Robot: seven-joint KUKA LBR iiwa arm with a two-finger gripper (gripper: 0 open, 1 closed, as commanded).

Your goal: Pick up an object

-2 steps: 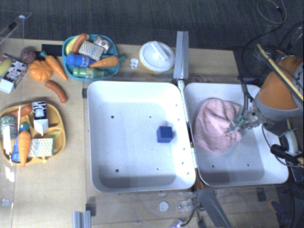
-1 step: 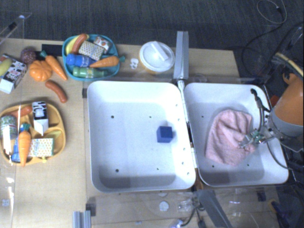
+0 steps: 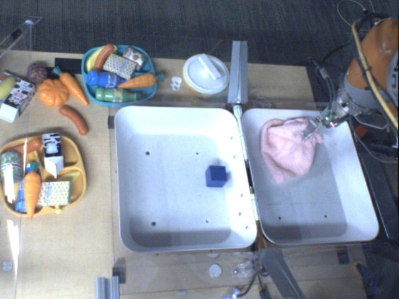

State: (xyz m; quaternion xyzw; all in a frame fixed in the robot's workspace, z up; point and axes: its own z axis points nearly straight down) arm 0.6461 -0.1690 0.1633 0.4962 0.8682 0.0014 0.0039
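A crumpled pink cloth [image 3: 285, 148] lies in the upper left part of the right bin [image 3: 349, 223]. A small blue cube [image 3: 216, 175] sits near the middle right of the left bin [image 3: 143, 229]. My gripper [image 3: 317, 128] reaches in from the right and its tip meets the cloth's upper right corner. The view is too small to tell whether the cloth is pinched. The grey wrist and orange band [image 3: 374, 48] rise at the right edge.
A metal divider [image 3: 237, 73] stands between the bins at the back. A white lidded bowl [image 3: 206, 73] sits behind the left bin. A blue bowl [image 3: 118, 73] and a yellow tray [image 3: 40, 176] of toy food stand at the left.
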